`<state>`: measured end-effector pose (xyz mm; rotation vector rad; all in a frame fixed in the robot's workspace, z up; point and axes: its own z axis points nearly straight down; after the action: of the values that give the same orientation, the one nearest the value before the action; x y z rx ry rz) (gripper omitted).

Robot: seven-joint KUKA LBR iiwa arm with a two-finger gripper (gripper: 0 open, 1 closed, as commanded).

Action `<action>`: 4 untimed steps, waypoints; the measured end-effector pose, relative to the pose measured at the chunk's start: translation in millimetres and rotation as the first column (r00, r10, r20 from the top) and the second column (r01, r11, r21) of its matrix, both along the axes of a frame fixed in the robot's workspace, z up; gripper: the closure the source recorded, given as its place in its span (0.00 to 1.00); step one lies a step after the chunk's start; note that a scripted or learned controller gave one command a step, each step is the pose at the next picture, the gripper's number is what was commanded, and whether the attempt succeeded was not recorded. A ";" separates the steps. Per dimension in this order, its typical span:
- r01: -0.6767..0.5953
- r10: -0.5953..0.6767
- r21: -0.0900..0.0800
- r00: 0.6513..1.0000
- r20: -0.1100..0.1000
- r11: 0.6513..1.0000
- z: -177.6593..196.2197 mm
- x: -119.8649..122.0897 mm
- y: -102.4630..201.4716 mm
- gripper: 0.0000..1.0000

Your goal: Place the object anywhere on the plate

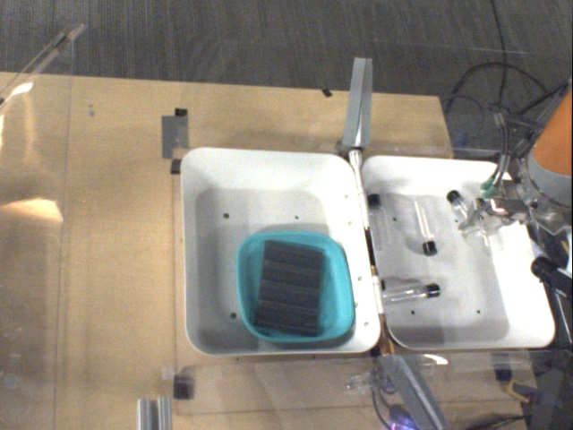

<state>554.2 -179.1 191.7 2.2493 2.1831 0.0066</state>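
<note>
On my screen the left bin [201, 240] holds a teal plate [338, 280], and a dark ridged block [290, 287] already lies on it, roughly centred. In the right bin [488, 316] I see three clear tubes with black caps: one [424, 227] upright in the view near the middle, one [412, 290] lying nearer the front, and one [457, 202] by the gripper. The gripper [488, 206] hangs over that bin's far right part; I cannot tell how it is set.

My arm [551, 155] reaches in from the right, my gripper [483, 206] hanging low, orange band showing.
</note>
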 end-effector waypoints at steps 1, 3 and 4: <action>0.007 -0.007 0.002 1.000 -0.005 1.000 -18.8 -44.6 77.6 1.00; -0.291 0.291 0.001 0.957 -0.001 0.957 -6.4 -11.7 202.9 1.00; -0.290 0.290 0.001 0.957 -0.001 0.957 -6.2 -11.6 202.7 0.00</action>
<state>542.5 23.6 185.5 1.9061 2.4910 0.0078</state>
